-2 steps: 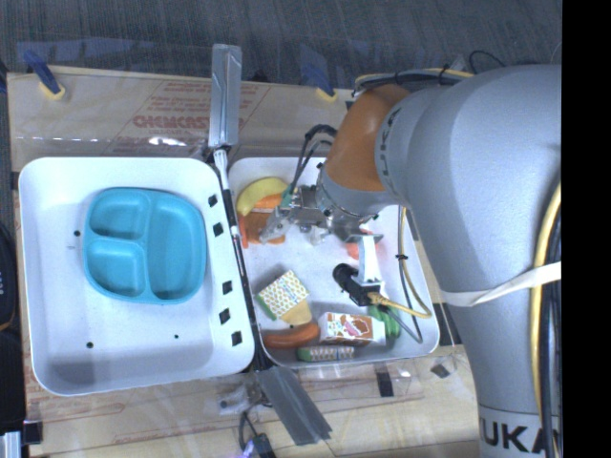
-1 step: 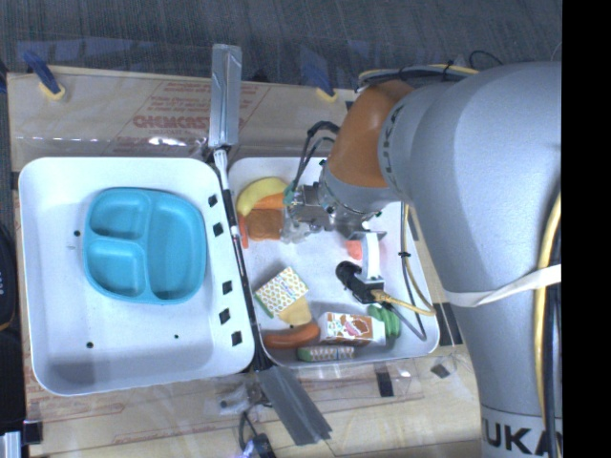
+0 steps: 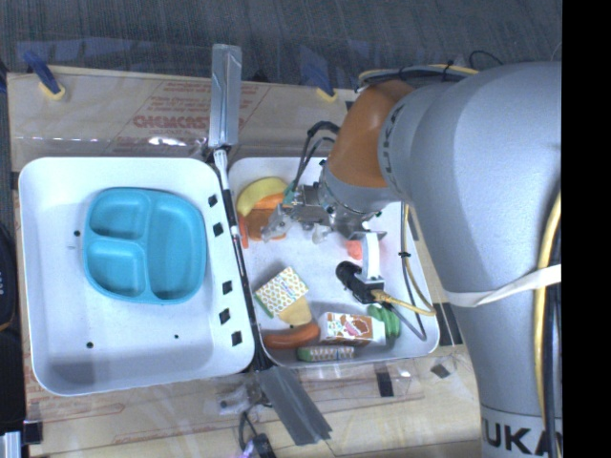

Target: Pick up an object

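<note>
My gripper hangs low over the far part of the right bin, under the orange wrist band. Just to its left lie a yellow banana-shaped piece and an orange piece; whether the gripper touches either is unclear. Nearer the front lie a yellow-and-white checkered box, a yellow wedge, a brown sausage, a small printed carton and a green piece. Nothing shows between the fingers.
The left bin holds a blue divided plate. A divider wall with black clips separates the bins. A small red-orange item lies right of the gripper. The big grey arm covers the right bin's right side.
</note>
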Controlling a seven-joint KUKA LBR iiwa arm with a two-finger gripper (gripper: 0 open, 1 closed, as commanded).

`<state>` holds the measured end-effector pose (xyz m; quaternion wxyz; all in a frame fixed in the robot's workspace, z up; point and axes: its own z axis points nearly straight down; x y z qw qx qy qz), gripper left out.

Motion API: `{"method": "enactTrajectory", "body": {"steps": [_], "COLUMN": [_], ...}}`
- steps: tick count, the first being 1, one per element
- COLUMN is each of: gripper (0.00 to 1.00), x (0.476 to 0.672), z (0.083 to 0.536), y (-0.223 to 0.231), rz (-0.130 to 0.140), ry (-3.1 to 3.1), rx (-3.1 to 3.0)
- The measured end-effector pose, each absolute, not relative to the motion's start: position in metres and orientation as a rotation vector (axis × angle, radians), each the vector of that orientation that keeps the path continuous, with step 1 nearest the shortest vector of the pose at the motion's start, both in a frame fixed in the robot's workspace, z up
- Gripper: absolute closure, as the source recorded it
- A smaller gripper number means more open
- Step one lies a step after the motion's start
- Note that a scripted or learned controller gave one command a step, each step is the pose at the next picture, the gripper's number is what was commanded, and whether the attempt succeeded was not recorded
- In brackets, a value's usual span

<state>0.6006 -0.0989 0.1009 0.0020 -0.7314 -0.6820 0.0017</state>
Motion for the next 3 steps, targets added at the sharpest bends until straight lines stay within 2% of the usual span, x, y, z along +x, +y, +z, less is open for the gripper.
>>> {"method": "enactTrajectory", "body": {"steps": [1, 2, 3], "gripper": [0.0, 1.0, 1.0], "x": [0.639, 0.639, 0.657], "z": [0.092, 0.102, 0.193], "y": [-0.095, -0.094, -0.071], "rz": [0.002, 0.003, 0.001], "ry": [-2.184, -2.189, -1.994], "rx": [-2.254, -2.248, -2.427]}}
